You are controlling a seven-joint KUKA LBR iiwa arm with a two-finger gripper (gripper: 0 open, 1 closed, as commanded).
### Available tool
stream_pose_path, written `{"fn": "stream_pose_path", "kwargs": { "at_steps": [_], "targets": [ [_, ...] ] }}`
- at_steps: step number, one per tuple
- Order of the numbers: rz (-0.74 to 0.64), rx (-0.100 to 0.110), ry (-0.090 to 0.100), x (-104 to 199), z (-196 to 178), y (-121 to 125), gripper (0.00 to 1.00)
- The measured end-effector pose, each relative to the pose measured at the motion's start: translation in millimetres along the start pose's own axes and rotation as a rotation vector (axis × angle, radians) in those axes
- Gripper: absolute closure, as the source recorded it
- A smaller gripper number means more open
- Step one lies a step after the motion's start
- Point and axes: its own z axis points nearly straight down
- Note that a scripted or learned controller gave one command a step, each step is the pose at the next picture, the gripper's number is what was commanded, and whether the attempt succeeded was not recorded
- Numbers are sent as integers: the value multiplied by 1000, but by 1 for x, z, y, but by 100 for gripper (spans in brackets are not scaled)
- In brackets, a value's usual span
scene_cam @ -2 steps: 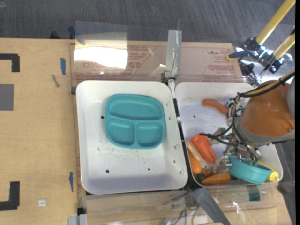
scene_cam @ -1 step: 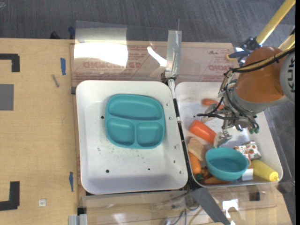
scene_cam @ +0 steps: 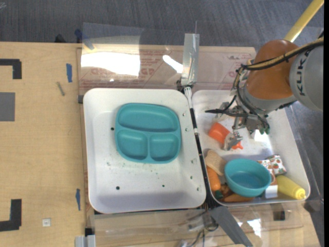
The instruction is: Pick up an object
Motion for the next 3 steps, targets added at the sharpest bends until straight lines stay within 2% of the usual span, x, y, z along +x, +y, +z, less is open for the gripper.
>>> {"fn": "stream_pose_path", "kwargs": {
  "at_steps": [1,2,3],
  "targets": [
    [61,0,-1,50,-1,3,0],
    [77,-10,28,-22,0,-43,0],
    [227,1,1,24,-1,-33,0]
  ]
}}
